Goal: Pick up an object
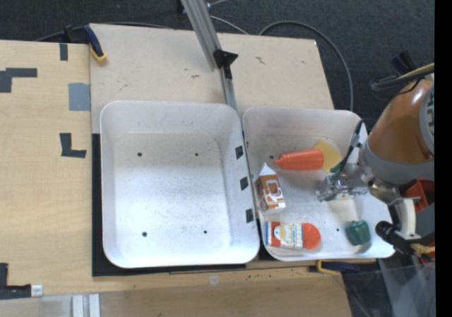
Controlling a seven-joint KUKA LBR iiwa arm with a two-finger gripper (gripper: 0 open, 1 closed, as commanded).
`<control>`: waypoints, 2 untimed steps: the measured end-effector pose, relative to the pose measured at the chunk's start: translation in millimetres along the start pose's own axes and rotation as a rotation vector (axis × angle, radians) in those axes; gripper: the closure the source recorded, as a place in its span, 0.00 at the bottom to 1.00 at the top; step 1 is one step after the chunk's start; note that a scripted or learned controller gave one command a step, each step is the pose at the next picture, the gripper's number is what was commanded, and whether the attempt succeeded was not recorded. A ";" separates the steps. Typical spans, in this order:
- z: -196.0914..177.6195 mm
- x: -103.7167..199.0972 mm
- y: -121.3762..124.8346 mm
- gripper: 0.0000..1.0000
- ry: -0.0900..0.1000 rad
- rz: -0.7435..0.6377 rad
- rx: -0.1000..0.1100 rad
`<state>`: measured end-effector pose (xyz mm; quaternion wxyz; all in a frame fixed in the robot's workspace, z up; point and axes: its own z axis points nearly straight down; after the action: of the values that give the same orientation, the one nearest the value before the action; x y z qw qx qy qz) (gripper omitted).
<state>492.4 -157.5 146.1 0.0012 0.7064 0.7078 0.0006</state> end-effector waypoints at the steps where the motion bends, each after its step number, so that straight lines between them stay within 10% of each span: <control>1: -63.0 1.2 2.2 1.00 -0.001 0.000 -0.002; 2: -64.9 1.7 2.5 1.00 0.001 0.001 0.003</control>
<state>494.7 -155.8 210.9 -0.0001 0.7067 0.7075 -0.0001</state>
